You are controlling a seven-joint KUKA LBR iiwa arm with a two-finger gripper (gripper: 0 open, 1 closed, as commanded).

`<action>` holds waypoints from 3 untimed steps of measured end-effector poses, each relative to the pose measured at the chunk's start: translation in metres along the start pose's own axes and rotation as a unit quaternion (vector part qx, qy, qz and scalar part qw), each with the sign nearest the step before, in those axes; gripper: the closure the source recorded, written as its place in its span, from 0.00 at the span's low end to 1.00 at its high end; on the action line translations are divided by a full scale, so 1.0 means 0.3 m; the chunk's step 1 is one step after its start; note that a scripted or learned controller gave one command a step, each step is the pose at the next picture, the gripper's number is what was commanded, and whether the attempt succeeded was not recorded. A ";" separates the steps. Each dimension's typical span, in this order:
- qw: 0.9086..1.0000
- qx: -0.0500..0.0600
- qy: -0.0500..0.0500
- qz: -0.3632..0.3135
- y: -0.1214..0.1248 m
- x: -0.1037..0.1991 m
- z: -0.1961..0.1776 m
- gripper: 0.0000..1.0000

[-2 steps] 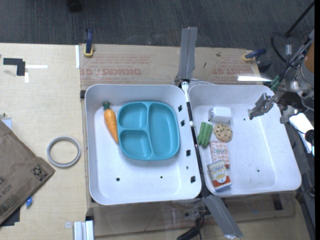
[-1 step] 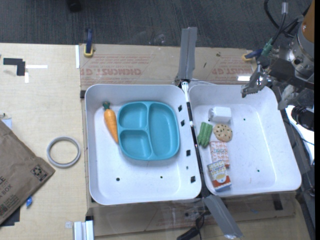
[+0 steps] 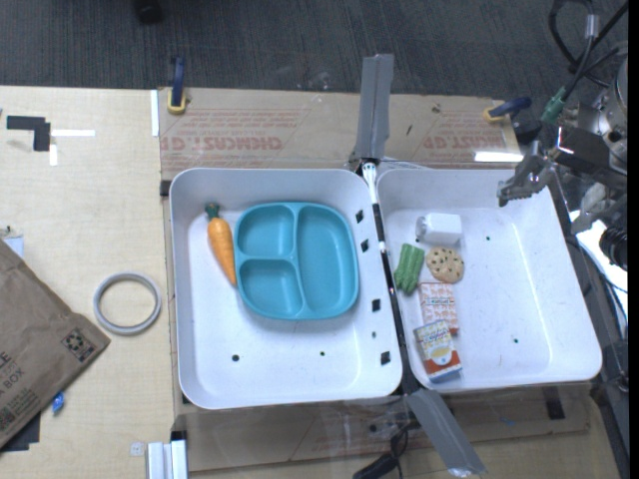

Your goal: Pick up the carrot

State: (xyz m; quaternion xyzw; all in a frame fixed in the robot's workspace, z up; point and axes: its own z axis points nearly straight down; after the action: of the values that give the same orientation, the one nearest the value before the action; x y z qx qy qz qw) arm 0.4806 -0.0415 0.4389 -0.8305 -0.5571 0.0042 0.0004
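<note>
**Carrot against the left bin's left wall, gripper off at the far right**

Across the bench I see the left bin (image 3: 190, 297) and the right bin (image 3: 559, 337) side by side, walls touching at the centre. A blue divided plate (image 3: 300, 259) fills the middle of the left bin, with open white floor on its near side. Just left of the plate lies the carrot (image 3: 222, 247), green top pointing far, squeezed between plate rim and bin wall, so room there is tight. Along the right bin's left side sit a carton (image 3: 437, 333), a white cup (image 3: 438, 230), a green vegetable (image 3: 408, 267) and a cookie (image 3: 445, 263); its right half is open. My gripper (image 3: 521, 182) hangs over the right bin's far right corner, touching nothing I can see; how far open it is, I cannot tell.
</note>
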 end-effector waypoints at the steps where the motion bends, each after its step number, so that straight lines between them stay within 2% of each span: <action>1: 0.998 0.001 0.000 0.056 0.000 -0.002 0.181 0.00; 2: 0.998 0.004 -0.004 0.055 0.009 0.001 0.162 1.00; 3: 0.997 0.000 0.000 0.079 0.072 -0.176 0.074 1.00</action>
State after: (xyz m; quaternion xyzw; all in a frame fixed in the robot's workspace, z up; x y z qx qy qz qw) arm 0.4803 -0.0987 0.4170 -0.8719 -0.4897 0.0043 0.0004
